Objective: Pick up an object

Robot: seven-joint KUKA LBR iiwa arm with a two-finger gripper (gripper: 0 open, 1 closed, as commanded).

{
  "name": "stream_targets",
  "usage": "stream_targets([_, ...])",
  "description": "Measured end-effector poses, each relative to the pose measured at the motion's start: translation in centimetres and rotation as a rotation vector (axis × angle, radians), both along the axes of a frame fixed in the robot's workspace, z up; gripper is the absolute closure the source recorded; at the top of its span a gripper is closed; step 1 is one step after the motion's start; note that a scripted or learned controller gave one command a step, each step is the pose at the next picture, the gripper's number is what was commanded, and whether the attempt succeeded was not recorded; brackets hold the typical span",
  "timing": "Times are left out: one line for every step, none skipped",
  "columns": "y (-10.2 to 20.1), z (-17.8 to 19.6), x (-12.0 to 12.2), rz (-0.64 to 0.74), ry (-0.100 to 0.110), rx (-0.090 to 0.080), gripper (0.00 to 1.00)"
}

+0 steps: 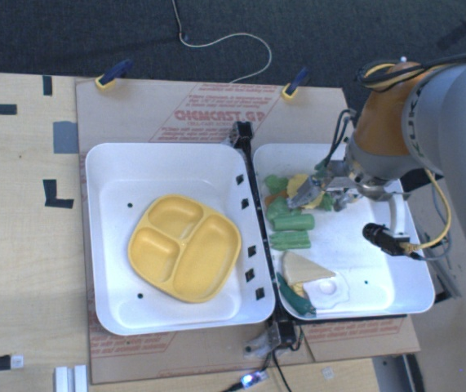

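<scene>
Gripper [308, 191] low in right bin [379, 300] among green pieces [288, 220], grip state indiscernible, yellow divided plate [185, 247] in left bin [106, 219]

dark carpet floor [69, 23] behind a wooden bench [12, 243] with black tape marks; cardboard sheet [208, 113] clamped on top, white cable [224, 43] trailing.

Green cylinders [290, 229] in right bin [396, 288]

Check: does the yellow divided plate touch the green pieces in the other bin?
Apart. The camera view shows the yellow plate in the left bin, green pieces beyond the divider.
</scene>
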State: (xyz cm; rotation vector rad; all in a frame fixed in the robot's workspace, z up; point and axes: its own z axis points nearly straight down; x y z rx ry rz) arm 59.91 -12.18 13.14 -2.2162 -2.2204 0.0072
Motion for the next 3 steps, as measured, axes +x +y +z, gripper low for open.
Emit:
stream_targets([0.1, -4.8, 0.0, 0.000, -0.005, -0.001, 0.00])
stream_targets([0.2, -3.5, 0.1, 0.001, -0.007, 0.002, 1.00])
stream_targets([0.3, 2.4, -0.6, -0.001, -0.008, 0.000, 1.00])
